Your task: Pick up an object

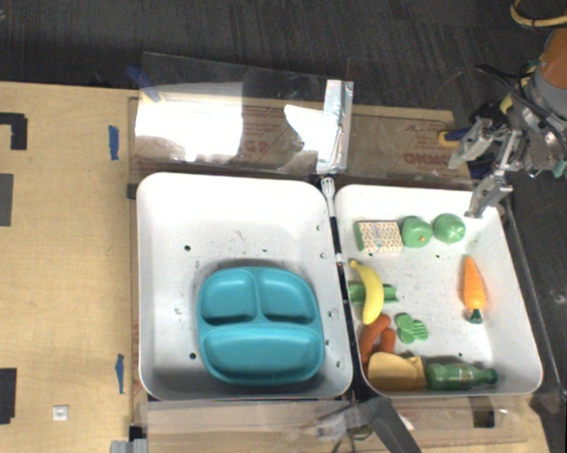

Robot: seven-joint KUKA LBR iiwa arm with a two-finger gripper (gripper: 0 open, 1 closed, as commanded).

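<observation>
The right bin (519,320) holds several toy foods. Among them are a pale checkered block (379,236), two green round fruits (415,232) (448,228), an orange carrot (474,286), a yellow banana (368,290), a small green piece (410,328), a red-orange sausage (377,338), a tan wedge (395,369) and a green bottle (458,375). My gripper (490,190) hangs over the bin's far right corner, above and to the right of the green fruits. It holds nothing that I can see.
A teal divided plate (259,323) lies in the left bin (171,225). A clear plastic sheet with a taped strip (333,124) stands behind the bins. Cables and arm hardware (542,110) crowd the upper right. Tan bench surface (47,276) stretches to the left.
</observation>
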